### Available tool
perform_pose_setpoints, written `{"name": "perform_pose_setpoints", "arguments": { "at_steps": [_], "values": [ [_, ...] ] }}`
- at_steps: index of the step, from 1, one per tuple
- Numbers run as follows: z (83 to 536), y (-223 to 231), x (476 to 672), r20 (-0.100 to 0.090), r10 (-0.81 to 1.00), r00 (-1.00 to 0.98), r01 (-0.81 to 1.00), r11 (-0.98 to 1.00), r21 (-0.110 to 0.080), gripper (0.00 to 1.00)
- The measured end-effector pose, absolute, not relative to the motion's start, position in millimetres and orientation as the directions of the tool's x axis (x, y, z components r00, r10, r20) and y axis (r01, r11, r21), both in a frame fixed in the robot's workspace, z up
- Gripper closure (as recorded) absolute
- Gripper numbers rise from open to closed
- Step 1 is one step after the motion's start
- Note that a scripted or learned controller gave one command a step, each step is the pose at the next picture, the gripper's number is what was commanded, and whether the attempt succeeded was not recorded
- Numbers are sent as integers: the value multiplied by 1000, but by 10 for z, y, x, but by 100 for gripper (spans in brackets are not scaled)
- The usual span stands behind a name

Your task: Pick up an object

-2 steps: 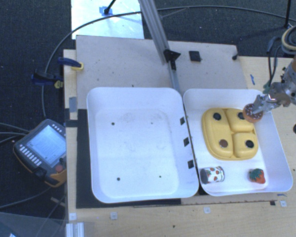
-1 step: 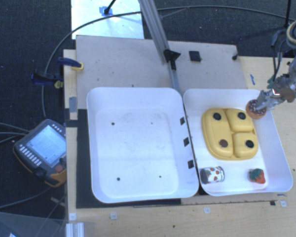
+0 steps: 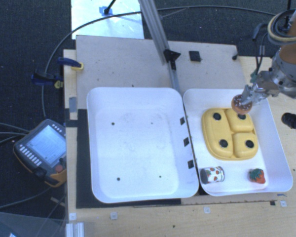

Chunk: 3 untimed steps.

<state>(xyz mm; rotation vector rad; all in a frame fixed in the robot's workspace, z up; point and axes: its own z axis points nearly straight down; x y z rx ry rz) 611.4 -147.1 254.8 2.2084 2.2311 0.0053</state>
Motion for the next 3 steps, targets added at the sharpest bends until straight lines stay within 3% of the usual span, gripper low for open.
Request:
{"name": "perform_pose_setpoints", "arguments": {
  "at_steps": [3],
  "values": [
    [2530, 105, 6515, 1, 1000, -10, 1000, 10, 4, 100]
  ]
}}
